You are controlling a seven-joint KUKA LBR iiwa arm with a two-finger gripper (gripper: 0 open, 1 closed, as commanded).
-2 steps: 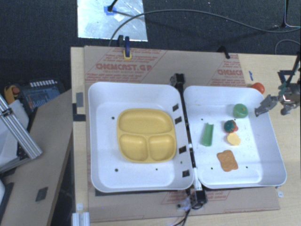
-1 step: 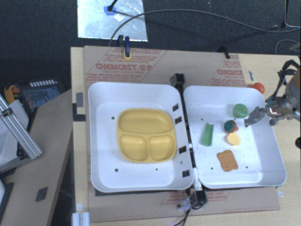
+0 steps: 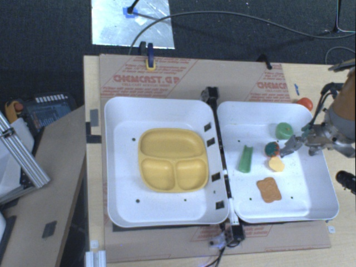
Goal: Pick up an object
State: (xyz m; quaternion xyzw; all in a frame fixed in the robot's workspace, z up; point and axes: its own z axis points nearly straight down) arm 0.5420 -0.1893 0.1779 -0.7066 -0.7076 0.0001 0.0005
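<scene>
A KUKA arm point(image 3: 340, 121) reaches from the right over two white bins on a surface lined with cardboard point(image 3: 167, 77) printed "CHEMCAST GP" in red. The end effector point(image 3: 290, 146) hangs low in the right bin point(image 3: 311, 204), its tip just beside a small dark green-and-red ball point(image 3: 271, 148) and a yellow piece point(image 3: 276, 164); whether it is open or closed on anything cannot be told from this angle. Near them lie a green disc point(image 3: 284, 130), a green block point(image 3: 245, 159) and a brown toast-shaped piece point(image 3: 269, 189). The left bin point(image 3: 119, 149) holds a yellow three-compartment tray point(image 3: 169, 159). An orange ball point(image 3: 304, 102) sits outside the right bin's far corner.
</scene>
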